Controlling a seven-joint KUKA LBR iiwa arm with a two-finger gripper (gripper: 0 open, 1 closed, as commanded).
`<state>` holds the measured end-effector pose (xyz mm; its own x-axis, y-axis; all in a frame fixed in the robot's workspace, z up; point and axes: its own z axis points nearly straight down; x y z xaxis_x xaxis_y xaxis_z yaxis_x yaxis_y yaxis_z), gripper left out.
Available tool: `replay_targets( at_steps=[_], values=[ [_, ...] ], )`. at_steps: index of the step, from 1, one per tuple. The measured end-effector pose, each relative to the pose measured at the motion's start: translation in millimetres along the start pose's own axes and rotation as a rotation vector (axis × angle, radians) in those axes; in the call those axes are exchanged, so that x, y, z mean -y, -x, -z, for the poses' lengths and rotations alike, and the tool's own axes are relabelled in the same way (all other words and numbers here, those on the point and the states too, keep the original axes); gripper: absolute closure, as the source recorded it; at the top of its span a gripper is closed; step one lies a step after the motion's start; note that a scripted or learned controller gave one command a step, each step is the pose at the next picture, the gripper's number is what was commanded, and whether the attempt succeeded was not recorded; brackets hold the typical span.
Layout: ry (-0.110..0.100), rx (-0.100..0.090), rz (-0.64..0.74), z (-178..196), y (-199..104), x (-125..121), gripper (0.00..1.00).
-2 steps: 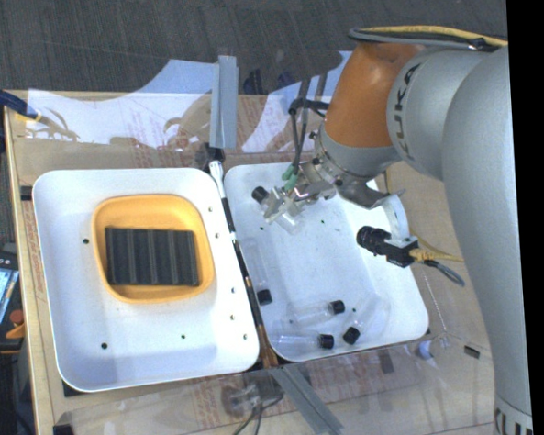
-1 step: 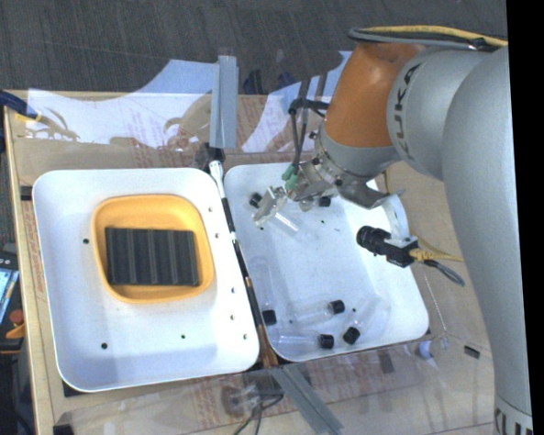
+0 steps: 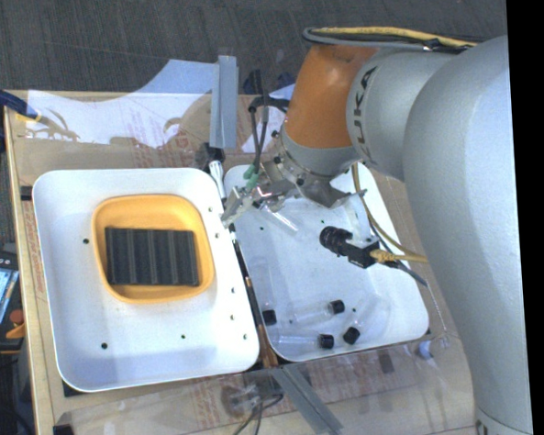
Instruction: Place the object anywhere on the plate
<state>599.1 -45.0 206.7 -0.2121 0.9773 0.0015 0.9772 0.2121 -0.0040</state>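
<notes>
A yellow plate [image 3: 149, 213] with rounded corners lies in the left bin [image 3: 77, 343]. On its middle rests a dark, ribbed rectangular object [image 3: 155, 256], lying flat and inside the plate's rim. My gripper [image 3: 252, 191] hangs over the far left corner of the right bin [image 3: 402, 319], close to the wall between the two bins. It is well to the right of the plate and apart from the object. The grey wrist and orange band [image 3: 324, 98] cover much of the gripper from above.
Small black pieces [image 3: 335, 306] lie near the front of the right bin. A black plug with a yellow cable [image 3: 347, 247] hangs off the arm over that bin. Papers [image 3: 109, 112] and a grey bar [image 3: 223, 100] lie behind the bins.
</notes>
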Motion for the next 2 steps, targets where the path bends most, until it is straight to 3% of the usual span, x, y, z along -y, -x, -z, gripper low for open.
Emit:
replay_targets(
  at_steps=[1, 2],
  values=[
    [0.000, 0.000, 0.319, -14, -33, -18, 0.00],
    [0.005, 0.003, 0.480, -14, -66, -39, 0.00]
  ],
)
